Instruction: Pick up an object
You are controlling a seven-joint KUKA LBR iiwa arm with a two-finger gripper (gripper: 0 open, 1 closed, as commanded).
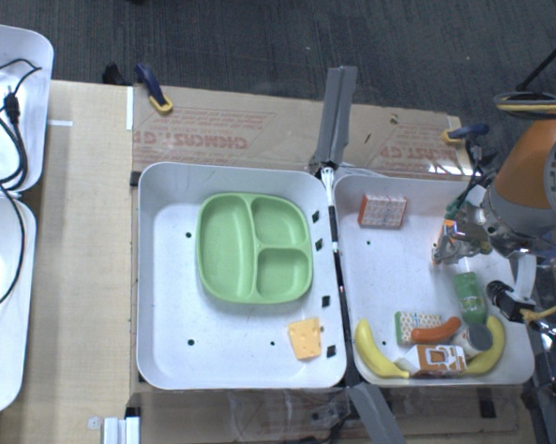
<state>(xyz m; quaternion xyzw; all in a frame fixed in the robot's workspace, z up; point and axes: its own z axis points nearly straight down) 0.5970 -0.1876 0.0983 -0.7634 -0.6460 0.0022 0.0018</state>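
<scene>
My gripper hangs over the right bin, near its right side, with the grey arm and its orange band behind it. Nothing is visibly held in it. Just below the gripper lies a green bottle. A small orange-and-white box sits to its left at the bin's back. At the front of the bin lie a yellow banana, an orange sausage-shaped piece on a small packet, an orange carton and a second banana.
The left bin holds a green divided plate and a yellow cheese slice near its front right corner. A grey divider stands between the bins at the back. Blue clamps hold cardboard behind them.
</scene>
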